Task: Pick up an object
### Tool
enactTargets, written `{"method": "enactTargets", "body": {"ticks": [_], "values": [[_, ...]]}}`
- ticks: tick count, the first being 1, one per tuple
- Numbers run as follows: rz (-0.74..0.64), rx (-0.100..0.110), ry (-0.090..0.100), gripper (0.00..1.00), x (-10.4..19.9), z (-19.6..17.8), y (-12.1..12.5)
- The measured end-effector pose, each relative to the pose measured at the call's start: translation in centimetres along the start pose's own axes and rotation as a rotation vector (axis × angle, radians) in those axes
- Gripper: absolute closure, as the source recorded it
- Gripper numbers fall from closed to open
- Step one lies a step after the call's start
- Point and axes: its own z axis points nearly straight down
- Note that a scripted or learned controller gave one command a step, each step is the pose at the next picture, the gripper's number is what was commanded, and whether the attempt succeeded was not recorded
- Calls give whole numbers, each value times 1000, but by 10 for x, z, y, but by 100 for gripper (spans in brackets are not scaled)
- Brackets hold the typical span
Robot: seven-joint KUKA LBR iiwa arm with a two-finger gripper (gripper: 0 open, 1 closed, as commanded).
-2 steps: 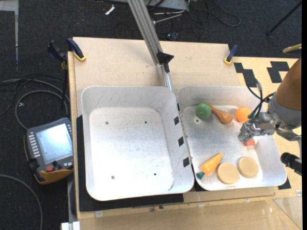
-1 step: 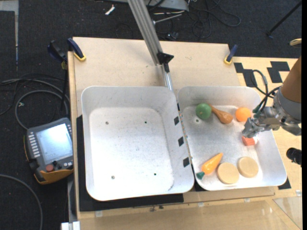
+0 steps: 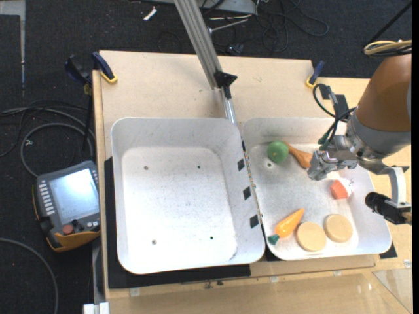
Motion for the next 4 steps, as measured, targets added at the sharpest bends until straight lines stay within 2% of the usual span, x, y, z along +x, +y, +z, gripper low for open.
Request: {"method": "enactTargets", "body": {"ticks": [1,2,3,4], "values": [[0,0,0,100,55,-9,21],[1,3,0,100,110,-1,29],[1,1,0,100,162,8,50],[1,1,1,100,215,3,55]]}}
